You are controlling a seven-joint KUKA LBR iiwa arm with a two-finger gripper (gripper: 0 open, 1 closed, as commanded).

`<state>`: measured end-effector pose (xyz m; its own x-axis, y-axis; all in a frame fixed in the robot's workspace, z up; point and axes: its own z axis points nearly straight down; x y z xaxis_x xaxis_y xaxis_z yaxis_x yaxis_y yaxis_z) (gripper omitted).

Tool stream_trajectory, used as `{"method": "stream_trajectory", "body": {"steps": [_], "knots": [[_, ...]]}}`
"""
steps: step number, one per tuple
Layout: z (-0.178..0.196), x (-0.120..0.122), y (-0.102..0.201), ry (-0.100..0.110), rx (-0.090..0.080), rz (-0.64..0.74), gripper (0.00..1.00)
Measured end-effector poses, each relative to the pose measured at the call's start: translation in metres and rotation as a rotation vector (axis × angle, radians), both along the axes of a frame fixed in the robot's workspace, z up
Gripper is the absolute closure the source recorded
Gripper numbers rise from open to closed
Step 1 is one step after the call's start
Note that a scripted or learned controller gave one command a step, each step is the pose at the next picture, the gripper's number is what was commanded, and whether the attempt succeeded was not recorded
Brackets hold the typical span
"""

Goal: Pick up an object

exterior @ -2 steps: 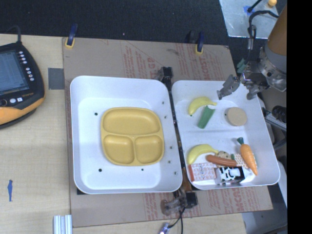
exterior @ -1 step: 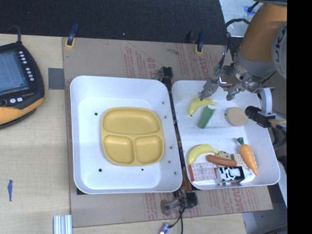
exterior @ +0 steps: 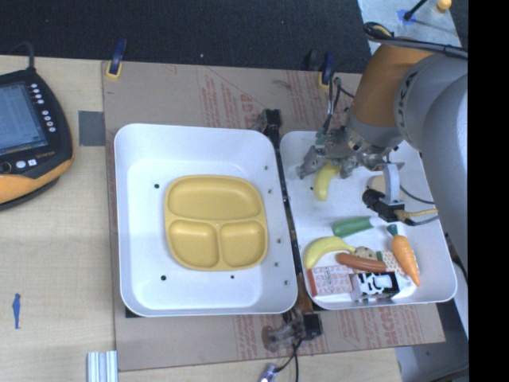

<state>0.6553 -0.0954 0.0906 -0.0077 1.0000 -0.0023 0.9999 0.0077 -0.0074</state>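
Between metal fingers, curved yellow banana

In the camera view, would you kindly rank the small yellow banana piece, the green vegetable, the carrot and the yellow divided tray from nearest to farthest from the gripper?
From the gripper:
1. Small yellow banana piece, right at the gripper, right bin.
2. Green vegetable, mid right bin.
3. Carrot, right bin's near right corner.
4. Yellow divided tray, left bin, about as far as the carrot; too close to call.

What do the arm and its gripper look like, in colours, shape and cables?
The arm is thick and rounded, with a smooth grey shell and a broad orange band above the wrist. The gripper below it is a small dark metal assembly, grey to black, with two thin fingers. Thin black cables loop beside the wrist, and a further black cable runs beneath the arm.
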Motion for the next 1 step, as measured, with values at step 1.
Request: {"method": "stream_trajectory", "body": {"steps": [1], "knots": [[0.0099,-0.0015,-0.0014,0.011,0.000,0.001,1.00]]}}
